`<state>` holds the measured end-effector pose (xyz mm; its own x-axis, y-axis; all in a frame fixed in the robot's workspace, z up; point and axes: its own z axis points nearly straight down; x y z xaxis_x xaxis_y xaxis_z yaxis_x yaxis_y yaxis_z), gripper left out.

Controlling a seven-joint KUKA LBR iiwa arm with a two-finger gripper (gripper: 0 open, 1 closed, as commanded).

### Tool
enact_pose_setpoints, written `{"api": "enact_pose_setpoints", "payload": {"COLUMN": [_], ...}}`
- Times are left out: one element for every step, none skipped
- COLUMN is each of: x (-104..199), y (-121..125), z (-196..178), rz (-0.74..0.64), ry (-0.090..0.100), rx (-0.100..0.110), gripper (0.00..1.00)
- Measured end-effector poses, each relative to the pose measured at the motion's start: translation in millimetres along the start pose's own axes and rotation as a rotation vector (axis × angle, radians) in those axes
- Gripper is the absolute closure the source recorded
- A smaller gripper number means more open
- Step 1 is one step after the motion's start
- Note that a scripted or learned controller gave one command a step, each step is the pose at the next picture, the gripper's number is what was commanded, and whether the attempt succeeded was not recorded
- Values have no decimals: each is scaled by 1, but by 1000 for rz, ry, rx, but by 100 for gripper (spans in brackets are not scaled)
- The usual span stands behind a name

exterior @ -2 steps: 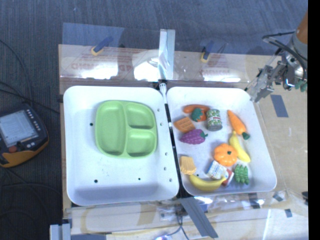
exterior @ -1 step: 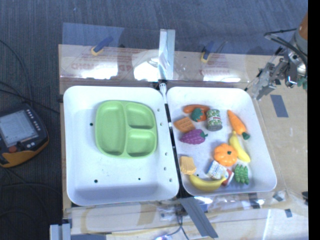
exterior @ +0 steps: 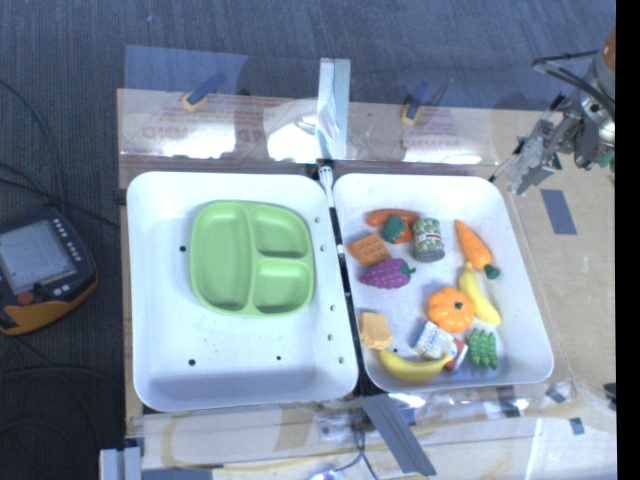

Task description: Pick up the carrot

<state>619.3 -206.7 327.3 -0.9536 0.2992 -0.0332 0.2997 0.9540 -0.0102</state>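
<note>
1. Nothing lifted so far: carrot (exterior: 475, 245) lies in the right bin (exterior: 520, 268), near its right wall toward the far corner, beside a banana (exterior: 478, 295).
2. Gripper (exterior: 535, 163) hangs beyond the bin's far right corner, grasping nothing; finger state unclear.
3. Remaining: approach, grasp, lift.

Bench (exterior: 560, 268): pale wood-coloured top, on which two shallow white bins are set side by side, touching. The left bin (exterior: 160, 358) and right bin (exterior: 525, 318) are backed by a clear taped sheet (exterior: 240, 128) along the far edge.
</note>
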Motion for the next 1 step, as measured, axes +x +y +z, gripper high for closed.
{"api": "enact_pose_setpoints", "payload": {"x": [-1], "y": [0], "z": [-10], "rz": [0], "ry": [-5], "rx": [1], "gripper": [100]}}
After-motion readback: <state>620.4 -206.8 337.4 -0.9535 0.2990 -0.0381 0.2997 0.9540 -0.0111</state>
